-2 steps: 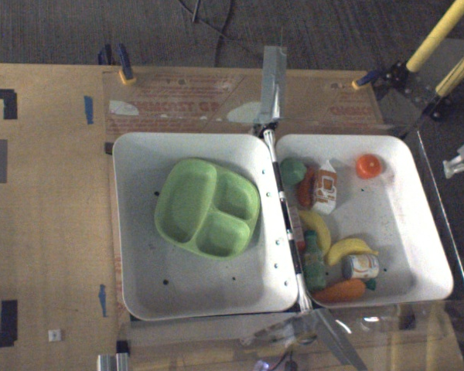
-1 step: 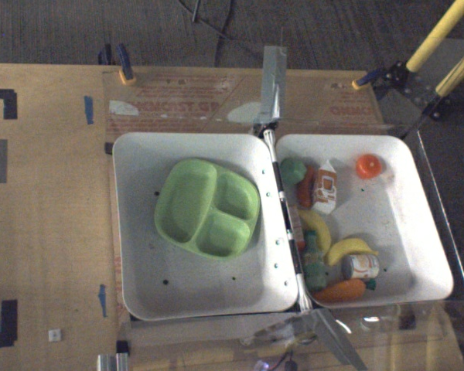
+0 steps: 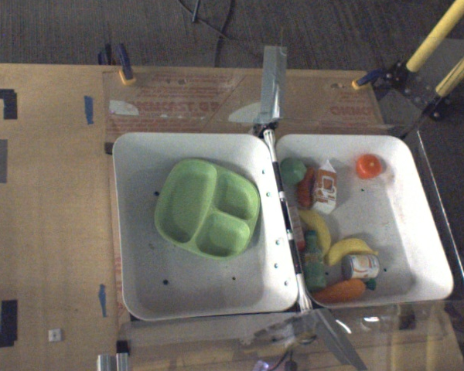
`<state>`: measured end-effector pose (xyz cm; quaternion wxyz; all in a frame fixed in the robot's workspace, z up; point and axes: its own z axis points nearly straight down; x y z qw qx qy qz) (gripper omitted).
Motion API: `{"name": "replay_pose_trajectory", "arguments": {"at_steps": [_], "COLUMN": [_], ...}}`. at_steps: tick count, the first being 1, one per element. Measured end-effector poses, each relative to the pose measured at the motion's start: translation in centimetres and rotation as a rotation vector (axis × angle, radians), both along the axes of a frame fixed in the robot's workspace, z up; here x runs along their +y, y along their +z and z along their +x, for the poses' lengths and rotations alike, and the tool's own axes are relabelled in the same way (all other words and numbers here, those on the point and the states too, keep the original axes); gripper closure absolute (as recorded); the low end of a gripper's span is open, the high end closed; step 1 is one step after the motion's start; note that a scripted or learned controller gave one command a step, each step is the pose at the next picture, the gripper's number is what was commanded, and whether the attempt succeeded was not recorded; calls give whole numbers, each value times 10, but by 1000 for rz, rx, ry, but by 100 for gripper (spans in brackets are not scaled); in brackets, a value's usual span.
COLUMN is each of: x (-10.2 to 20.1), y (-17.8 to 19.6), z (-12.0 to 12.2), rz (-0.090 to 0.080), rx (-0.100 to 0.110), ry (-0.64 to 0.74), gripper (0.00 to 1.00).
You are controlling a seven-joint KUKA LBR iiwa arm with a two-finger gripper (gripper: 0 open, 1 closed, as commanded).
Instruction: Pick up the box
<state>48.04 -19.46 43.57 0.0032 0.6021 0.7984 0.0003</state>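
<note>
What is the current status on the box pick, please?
Box lying in right bin, ungrasped. Green toy and banana crowd it closely. Green plate in left bin.

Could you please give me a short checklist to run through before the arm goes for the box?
1. Box located: ok. The box lies in the right bin, near its upper left.
2. Top of box free: ok. Nothing lies over it.
3. Room for fingers around it: not ok. A reddish item sits tight against its left side, and the green ball is close by.
4. Right side of box free: ok. Bare bin floor there.
5. Gripper state: cannot tell.
6. Left bin uninvolved: ok. The green plate sits there, apart from the box.
</note>
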Motion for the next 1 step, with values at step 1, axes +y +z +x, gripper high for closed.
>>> {"name": "replay_pose_trajectory", "arguments": {"at_steps": [1], "x": [0], "y": [0], "z": [0], "rz": [0], "rx": [0], "ry": [1], "gripper": [0]}}
